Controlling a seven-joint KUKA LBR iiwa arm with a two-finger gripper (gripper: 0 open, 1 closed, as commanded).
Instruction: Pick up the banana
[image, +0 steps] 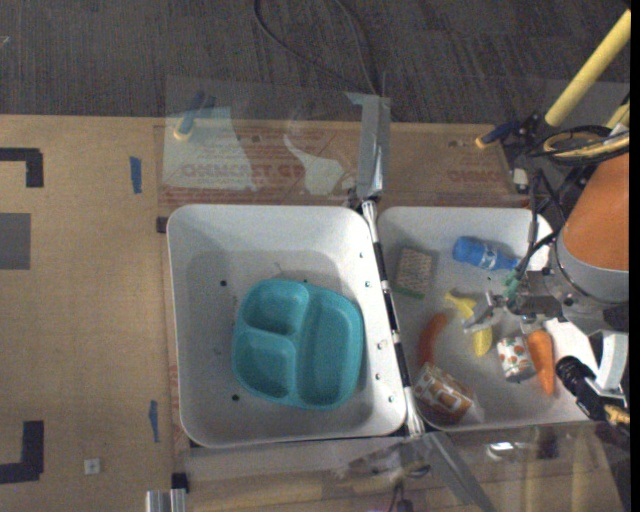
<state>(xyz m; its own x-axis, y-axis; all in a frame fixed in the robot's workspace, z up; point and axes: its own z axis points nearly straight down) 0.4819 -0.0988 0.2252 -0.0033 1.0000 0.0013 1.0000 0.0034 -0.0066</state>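
Observation:
The yellow banana (481, 342) lies in the right bin (440, 225), near its middle. One end shows at the upper left and the other at the lower right. My gripper (488, 312) is down over the banana's middle and covers that part. The grey arm with its orange band (598, 225) comes in from the right edge.
The right bin also holds a blue bottle (483, 253), a tan cracker (414, 270), a red-orange pepper (432, 336), a small can (515, 358), a carrot (542, 360) and a brown cup (445, 392). A teal divided plate (298, 342) sits in the left bin (200, 250).

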